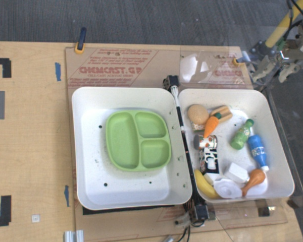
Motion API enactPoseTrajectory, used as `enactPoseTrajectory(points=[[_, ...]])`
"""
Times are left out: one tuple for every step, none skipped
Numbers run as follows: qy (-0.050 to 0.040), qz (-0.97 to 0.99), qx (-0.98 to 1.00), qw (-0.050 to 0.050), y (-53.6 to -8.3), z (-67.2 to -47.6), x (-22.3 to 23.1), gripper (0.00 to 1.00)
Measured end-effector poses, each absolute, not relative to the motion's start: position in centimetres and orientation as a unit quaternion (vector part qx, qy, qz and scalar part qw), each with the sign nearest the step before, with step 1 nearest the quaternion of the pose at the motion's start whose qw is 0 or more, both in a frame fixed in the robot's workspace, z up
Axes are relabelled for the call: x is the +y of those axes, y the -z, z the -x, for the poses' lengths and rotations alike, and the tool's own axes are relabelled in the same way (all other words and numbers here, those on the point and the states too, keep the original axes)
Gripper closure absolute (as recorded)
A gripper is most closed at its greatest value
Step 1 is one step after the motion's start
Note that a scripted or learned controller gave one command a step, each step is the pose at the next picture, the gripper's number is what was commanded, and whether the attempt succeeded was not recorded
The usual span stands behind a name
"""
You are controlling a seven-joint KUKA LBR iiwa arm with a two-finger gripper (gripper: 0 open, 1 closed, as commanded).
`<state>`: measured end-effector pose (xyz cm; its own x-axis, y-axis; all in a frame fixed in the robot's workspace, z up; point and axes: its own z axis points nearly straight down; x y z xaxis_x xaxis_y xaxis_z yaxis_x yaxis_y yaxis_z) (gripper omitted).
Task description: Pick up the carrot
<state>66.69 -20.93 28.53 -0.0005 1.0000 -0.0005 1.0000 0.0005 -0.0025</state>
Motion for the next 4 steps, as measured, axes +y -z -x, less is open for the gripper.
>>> enactPoseTrajectory(points=[[-0.0028, 0.647, -0.763, 0.006, -13.3, -60.8, -17.8, 0.00], [0.0003, 0.649, -0.760, -0.002, -9.6, -61.3, -12.2, 0.00], [0.0047, 0.654, -0.757, -0.003, -19.0, -63.8, -2.1, 0.00], [-0.0009, 0.552, -0.834, 0.001, -18.6, -61.4, -5.6, 0.00]])
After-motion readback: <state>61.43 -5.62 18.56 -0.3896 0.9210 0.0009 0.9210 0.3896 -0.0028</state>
